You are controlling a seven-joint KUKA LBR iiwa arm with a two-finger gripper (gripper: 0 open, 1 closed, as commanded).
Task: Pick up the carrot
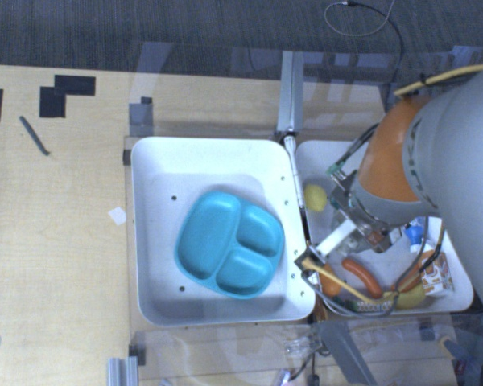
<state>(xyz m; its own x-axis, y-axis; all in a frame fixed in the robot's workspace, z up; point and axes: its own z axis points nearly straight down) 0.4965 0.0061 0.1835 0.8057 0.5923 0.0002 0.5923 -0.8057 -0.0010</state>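
Note:
The carrot (361, 275), an orange-red tapered stick, lies slantwise near the front of the right bin (315, 158). My gripper (375, 238) hangs below the orange-banded wrist, just above and behind the carrot's upper end. The wrist hides most of it. Nothing shows held in it.
A blue divided plate (229, 242) sits in the left bin (157, 215). The right bin also holds a yellow lemon-like fruit (315, 197) at its left wall, a yellow-green piece (410, 296) at the front, and a blue item (414, 233) with a printed packet (438, 277) to the right.

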